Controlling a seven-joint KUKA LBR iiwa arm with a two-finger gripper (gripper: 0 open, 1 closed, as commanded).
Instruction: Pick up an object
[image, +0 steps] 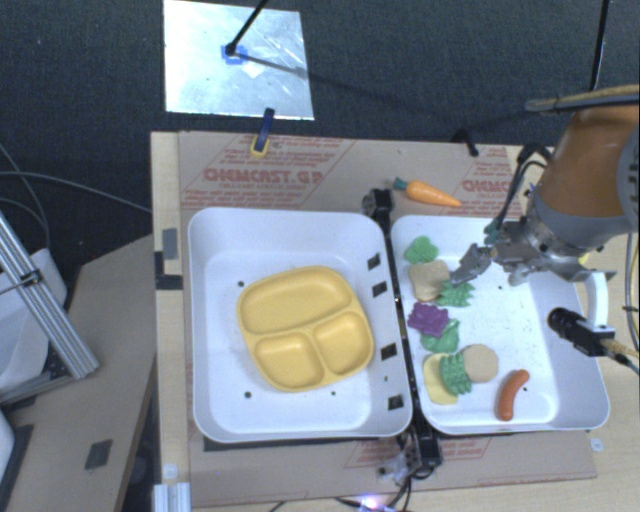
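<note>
My gripper (493, 272) hangs over the upper middle of the right bin (560, 350), open, with only bare bin floor showing between its fingers. Its left finger (468, 267) is just right of a beige food piece (430, 278) and above a small green leafy piece (456, 295). Also in this bin are a green lettuce piece (420, 248), purple grapes (430, 320), a yellow piece (435, 380) with a green piece (456, 372) on it, a beige round piece (481, 362) and a red sausage (510, 394).
The left bin (215, 300) holds a yellow divided plate (302, 326). A toy carrot (428, 193) lies on the cardboard behind the bins. A black fitting (575, 330) on the arm's side sits over the right bin's right part.
</note>
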